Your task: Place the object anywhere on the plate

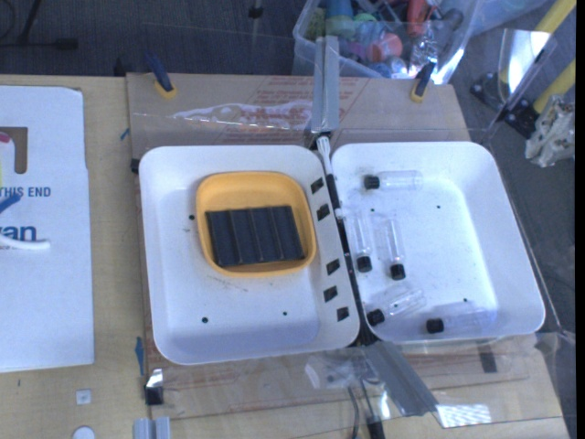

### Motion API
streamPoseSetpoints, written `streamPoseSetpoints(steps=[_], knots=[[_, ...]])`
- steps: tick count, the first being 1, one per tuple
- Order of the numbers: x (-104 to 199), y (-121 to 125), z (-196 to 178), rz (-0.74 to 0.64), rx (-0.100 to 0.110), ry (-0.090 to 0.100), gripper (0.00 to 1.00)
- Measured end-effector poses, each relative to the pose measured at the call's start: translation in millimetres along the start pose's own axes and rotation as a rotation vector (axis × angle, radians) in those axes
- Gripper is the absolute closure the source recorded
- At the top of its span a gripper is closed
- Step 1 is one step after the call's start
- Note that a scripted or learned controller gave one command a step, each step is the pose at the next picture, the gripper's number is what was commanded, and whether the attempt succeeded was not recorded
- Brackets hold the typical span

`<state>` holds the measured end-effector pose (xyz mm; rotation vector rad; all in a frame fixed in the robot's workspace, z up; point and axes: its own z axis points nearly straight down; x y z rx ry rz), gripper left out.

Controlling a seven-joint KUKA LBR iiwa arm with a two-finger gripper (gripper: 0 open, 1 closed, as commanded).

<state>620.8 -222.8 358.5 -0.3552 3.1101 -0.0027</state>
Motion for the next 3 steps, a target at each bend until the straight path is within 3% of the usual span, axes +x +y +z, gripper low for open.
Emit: streamPoseSetpoints(steps=[1,2,3], knots=[[79,17,-80,-0.218,0.0,0.001,1.0],[79,17,-79,-0.218,0.0,0.002,0.0],[77,17,-92,-0.214,0.005,-0.009,1.0]])
